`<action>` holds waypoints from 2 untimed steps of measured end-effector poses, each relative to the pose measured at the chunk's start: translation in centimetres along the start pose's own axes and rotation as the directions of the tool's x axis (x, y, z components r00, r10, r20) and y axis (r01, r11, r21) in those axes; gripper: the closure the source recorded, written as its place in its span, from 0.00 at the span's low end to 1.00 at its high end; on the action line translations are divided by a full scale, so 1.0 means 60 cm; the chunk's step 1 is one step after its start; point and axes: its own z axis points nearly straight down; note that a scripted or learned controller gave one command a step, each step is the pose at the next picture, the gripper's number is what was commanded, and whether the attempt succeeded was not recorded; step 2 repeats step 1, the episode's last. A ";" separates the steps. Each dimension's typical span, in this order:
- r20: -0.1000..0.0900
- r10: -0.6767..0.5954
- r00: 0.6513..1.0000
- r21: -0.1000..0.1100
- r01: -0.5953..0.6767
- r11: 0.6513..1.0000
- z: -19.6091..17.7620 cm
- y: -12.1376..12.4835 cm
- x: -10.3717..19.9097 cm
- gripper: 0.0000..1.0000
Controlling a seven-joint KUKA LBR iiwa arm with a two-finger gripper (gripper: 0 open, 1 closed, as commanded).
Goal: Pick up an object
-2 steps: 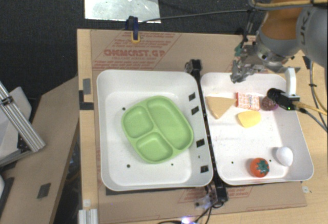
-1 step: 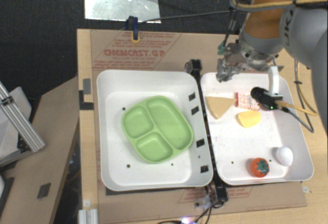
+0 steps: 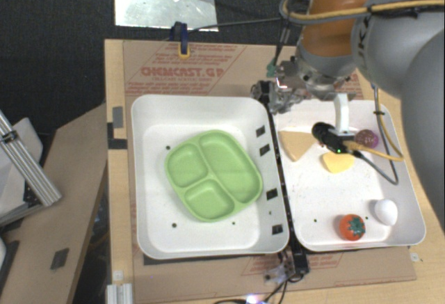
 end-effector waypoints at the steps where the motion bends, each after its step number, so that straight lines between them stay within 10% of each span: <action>1: 0.000 -0.001 1.000 0.001 0.001 1.000 0.019 -0.011 0.099 1.00; 2: 0.000 -0.001 1.000 0.001 0.001 1.000 0.019 -0.011 0.099 1.00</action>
